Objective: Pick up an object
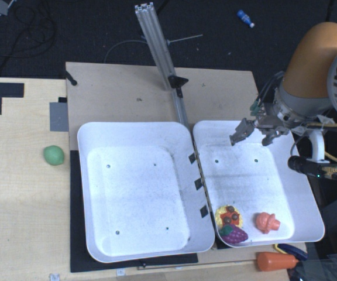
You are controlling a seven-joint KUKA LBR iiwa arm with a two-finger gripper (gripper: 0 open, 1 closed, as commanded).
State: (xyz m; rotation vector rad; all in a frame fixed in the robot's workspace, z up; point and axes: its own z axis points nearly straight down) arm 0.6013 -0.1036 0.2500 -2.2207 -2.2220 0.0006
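My gripper (254,137) hangs over the far end of the right bin (300,201), its two dark fingers spread open with nothing between them. Well below it, at the bin's near end, lie a yellow toy with dark and red bits (228,216), a purple grape bunch (235,235) touching it, and a pink-orange toy (267,222) a little to the right. All of these rest on the bin floor, apart from the gripper.
The left bin (134,189) sits beside the right one, joined by black clips. A green ball (54,155) lies on the wooden bench at left. An orange object (277,260) lies outside the right bin's near rim. A metal rail (161,54) slants behind the bins.
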